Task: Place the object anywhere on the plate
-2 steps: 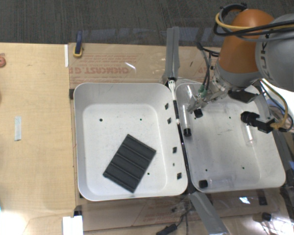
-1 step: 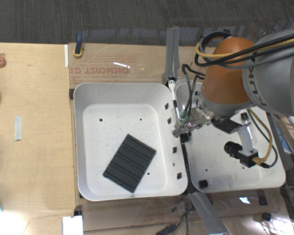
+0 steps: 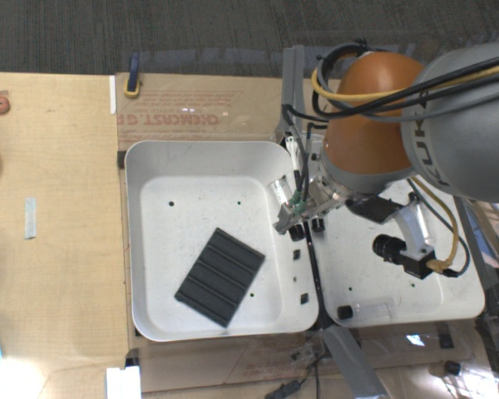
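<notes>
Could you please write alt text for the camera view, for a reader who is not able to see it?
A dark ribbed rectangular plate lies tilted in the left white bin, seen from above. The grey and orange robot arm reaches in from the right, its gripper above the edge between the left bin and the right white bin.

Faint, mirrored red print on the cardboard sheet (image 3: 201,106), too blurred to read.

Robotics lab: KUKA arm (image 3: 432,131) with exposed cables (image 3: 374,90) over 2 white bins (image 3: 141,248) on a plywood bench (image 3: 50,156), cardboard (image 3: 200,110) underneath, clamp (image 3: 133,77) at the edge, grey carpet (image 3: 191,15) behind.
</notes>
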Available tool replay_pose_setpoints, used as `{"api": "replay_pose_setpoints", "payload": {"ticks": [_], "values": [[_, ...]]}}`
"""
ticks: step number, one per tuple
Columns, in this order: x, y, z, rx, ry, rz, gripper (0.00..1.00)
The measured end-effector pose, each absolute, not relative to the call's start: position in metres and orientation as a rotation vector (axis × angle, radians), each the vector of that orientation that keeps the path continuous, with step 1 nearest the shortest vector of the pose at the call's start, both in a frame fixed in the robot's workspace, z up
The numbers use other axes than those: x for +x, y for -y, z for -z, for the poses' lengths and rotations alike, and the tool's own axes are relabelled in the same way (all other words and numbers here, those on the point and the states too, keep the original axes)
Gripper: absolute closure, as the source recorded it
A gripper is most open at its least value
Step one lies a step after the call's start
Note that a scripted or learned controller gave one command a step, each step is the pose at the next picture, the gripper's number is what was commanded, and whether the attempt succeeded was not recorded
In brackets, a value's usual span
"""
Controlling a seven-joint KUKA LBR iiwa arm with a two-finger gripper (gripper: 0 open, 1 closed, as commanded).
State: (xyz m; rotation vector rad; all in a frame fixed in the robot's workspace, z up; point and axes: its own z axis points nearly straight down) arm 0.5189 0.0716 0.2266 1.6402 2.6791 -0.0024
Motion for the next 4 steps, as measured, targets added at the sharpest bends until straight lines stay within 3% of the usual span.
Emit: {"api": "replay_pose_setpoints", "payload": {"ticks": [1, 2, 3, 4], "values": [[0.515, -0.112, -0.203, 1.450, -2.790, 0.006, 1.00], [0.485, -0.110, -0.206, 1.372, -2.829, 0.005, 1.00], [0.536, -0.131, -0.215, 1.099, -2.943, 0.003, 1.00], [0.500, -0.101, -0.264, 0.710, -3.059, 0.001, 1.00]]}}
